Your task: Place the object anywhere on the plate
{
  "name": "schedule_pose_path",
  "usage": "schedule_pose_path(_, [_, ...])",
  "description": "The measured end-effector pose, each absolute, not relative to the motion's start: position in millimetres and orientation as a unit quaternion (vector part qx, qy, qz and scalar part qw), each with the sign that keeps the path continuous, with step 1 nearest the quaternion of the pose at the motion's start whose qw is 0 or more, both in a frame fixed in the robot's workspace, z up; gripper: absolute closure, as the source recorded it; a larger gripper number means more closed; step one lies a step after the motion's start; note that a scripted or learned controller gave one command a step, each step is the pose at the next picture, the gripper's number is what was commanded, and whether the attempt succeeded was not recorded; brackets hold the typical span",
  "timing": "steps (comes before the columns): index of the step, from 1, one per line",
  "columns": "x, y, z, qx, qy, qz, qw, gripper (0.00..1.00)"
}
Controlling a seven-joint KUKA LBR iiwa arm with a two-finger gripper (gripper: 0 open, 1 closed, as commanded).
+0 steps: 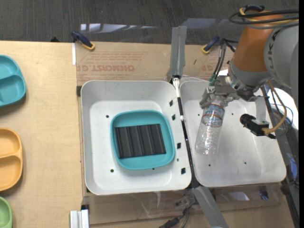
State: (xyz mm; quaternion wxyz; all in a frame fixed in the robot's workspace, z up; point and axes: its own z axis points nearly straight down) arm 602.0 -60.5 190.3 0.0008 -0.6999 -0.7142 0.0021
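A clear plastic bottle point(209, 127) with a label band near its neck sits in the right bin point(247, 167), at its left side, with its base pointing toward the front. My gripper point(212, 97) is at the bottle's top end, its fingers closed around the neck. The teal plate point(142, 163), with a dark ribbed middle, lies in the centre of the left bin point(97, 141), about a hand's width left of the bottle. The wall between the two bins separates bottle and plate.
On the bench at the far left lie a teal divided dish point(9, 84), an orange one point(8, 158) and a green one point(4, 213). Cardboard point(123, 63) with clamps point(83, 40) lies behind the bins. A black connector with cables point(254, 124) hangs over the right bin.
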Motion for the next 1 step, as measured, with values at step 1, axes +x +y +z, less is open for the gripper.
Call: schedule_pose_path(1, [602.0,-60.6,190.4,-0.7,-0.714,0.0019,0.001,0.0])
